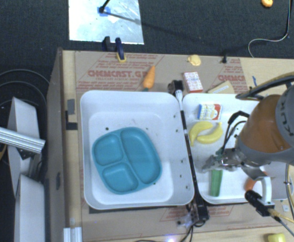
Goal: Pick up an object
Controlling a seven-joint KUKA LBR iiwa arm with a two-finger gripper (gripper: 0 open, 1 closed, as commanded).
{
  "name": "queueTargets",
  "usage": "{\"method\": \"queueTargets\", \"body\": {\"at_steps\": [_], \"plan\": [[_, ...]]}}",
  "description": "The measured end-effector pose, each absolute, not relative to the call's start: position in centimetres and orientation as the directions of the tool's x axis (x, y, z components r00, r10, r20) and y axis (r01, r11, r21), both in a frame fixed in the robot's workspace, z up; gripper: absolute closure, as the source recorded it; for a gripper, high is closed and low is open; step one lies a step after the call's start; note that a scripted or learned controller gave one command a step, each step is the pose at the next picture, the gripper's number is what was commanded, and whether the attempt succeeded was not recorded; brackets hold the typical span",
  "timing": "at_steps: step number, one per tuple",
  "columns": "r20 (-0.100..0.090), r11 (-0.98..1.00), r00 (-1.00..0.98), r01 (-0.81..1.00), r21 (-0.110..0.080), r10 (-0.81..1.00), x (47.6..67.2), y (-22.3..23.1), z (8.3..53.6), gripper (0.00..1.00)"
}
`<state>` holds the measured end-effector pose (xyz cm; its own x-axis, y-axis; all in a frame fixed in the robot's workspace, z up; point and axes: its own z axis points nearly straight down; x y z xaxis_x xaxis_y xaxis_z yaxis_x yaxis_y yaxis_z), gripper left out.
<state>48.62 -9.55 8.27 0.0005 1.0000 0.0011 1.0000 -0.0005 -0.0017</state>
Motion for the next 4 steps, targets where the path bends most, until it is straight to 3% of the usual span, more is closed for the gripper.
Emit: {"method": "queueTargets", "body": {"at_steps": [1,2,3,4], "plan": [[0.0,0.0,0.0,1.0,0.002,1.0,48.7,-10.8,8.4,0.0],[-0.005,0.004,-0.004,1.0,0.011,1.0,55.5,-14.6,11.6,0.0],[-0.001,0.008,-0.008,1.0,0.007,1.0,62.8,-13.2,8.4,0.0],[0.002,0.004,-0.004,1.0,-0.016,1.0,66.7,-9.6,8.2,0.0]]}}
